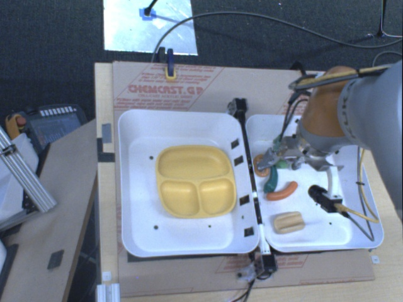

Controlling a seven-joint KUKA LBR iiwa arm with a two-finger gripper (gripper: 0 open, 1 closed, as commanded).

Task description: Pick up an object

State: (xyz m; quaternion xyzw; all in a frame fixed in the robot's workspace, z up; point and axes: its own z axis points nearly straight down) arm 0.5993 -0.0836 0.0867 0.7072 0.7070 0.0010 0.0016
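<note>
Orange sausage (281, 191), curved, glossy, lying flat

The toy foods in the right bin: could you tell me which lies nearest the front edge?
The tan bread roll; the orange sausage and green piece lie farther back.

Smooth plastic on a matt cardboard bench

The two white bins (135, 187) look like smooth, slightly glossy plastic, and the yellow divided tray (194, 180) like satin plastic. The cardboard sheet (189, 87) is matt brown; the arm's grey shell (371, 106) is smooth with a soft shine.
</note>
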